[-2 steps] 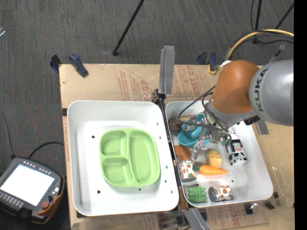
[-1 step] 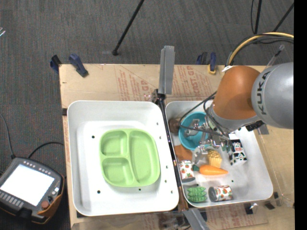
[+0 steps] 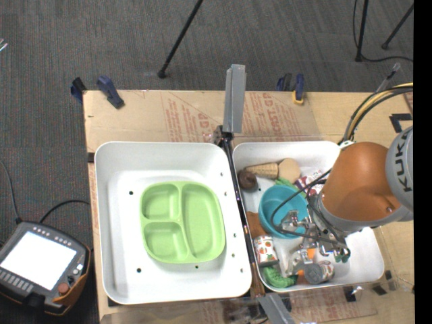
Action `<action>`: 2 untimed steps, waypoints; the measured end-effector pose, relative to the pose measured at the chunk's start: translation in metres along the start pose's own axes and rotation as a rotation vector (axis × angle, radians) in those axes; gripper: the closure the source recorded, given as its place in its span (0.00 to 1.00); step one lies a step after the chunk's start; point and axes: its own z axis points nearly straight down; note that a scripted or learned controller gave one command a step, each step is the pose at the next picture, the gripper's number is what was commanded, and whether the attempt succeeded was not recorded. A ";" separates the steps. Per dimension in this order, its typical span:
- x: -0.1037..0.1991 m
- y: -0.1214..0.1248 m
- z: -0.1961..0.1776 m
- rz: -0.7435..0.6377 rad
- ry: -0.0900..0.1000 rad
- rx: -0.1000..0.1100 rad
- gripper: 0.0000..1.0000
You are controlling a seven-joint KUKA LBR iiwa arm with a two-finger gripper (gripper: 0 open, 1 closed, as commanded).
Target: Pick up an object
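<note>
My gripper point(image 3: 312, 243) hangs low over the front half of the right bin point(image 3: 368, 262), under the orange wrist band. Beneath and around it lies a heap of small things: a blue bowl point(image 3: 278, 206), a white cup with a red print point(image 3: 264, 250), a green piece point(image 3: 277, 276), a small orange piece point(image 3: 309, 254) and a grey round lid point(image 3: 314, 273). A toy ice-cream cone point(image 3: 272, 170) and a dark brown ball point(image 3: 247, 179) lie at the bin's back. The gripper's body hides what is directly under it.
The left bin point(image 3: 115, 181) holds a light green divided plate point(image 3: 182, 221). A grey upright post point(image 3: 235, 100) stands behind the wall between the bins. Blue clamps point(image 3: 108, 90) sit on the cardboard at the back left. A tablet pendant point(image 3: 40, 262) lies on the floor at left.
</note>
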 end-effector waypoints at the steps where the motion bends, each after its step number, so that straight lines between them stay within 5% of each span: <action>1: -0.004 0.000 -0.013 -0.004 -0.011 0.002 1.00; 2: -0.002 0.002 -0.010 -0.006 -0.003 -0.001 0.00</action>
